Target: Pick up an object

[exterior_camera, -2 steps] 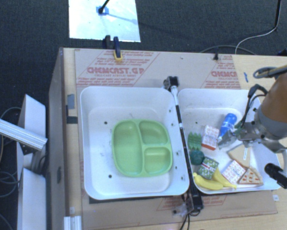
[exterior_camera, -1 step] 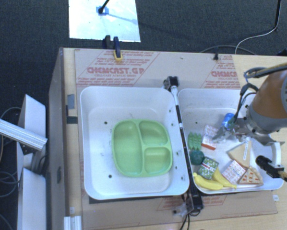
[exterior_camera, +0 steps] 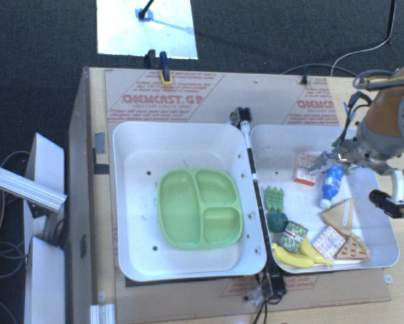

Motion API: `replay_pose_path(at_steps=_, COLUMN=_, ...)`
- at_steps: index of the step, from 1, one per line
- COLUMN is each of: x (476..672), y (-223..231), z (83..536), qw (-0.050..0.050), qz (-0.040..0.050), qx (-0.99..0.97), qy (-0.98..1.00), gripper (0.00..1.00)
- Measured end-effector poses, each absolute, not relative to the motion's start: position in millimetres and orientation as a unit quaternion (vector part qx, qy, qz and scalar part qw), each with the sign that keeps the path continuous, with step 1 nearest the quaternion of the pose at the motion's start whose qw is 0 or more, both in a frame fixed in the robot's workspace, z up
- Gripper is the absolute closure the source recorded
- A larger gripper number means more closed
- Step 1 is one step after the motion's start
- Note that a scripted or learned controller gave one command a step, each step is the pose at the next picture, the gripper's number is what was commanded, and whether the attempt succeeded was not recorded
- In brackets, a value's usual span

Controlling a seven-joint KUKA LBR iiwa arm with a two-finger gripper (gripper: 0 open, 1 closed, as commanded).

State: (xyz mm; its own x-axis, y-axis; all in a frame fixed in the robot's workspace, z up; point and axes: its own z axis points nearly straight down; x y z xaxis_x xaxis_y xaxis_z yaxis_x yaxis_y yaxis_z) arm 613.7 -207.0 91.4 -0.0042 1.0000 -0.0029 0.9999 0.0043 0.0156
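While the pale green three-compartment plastic plate point(exterior_camera: 200, 208) lies in the left bin point(exterior_camera: 138, 144), the gripper point(exterior_camera: 334, 159) hovers at twelve o'clock of a blue-and-white bottle point(exterior_camera: 331, 185) in the right bin point(exterior_camera: 384, 248); its grip cannot be told.

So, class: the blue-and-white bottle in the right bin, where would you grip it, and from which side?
Probably from above, across the narrow middle of the blue-and-white bottle. It lies on its side in the right bin, its long axis running up-right to down-left, so the fingers should close across that axis. The sandwich wedge crowds its lower end.
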Motion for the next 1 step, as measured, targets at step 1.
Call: replay_pose_path(at_steps=1, x=578.3, y=-187.9, z=91.4, qw=0.009, qz=0.0045, qx=0.707, qy=0.707, gripper=0.0)
